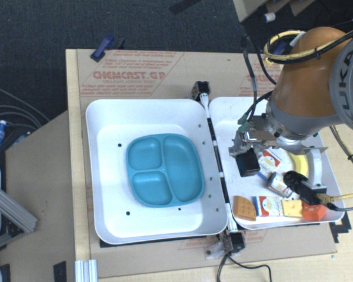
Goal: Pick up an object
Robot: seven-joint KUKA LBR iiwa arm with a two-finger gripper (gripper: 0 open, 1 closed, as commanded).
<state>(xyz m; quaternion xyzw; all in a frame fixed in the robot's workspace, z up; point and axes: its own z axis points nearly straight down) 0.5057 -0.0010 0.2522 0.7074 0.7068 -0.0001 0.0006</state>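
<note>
Grey gripper (249, 151) is hung over the right bin (223, 111); its state cannot be told. Small packaged objects (273, 181) are clustered just beyond it, lower right.

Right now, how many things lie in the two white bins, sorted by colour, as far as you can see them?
Blue: 1, the divided plate in the left bin
Yellow: 2, banana, cheese wedge
Tan: 1, waffle
Orange: 1, small piece
Red and white: 2, packets
Total: 7; the arm may hide more.
</note>
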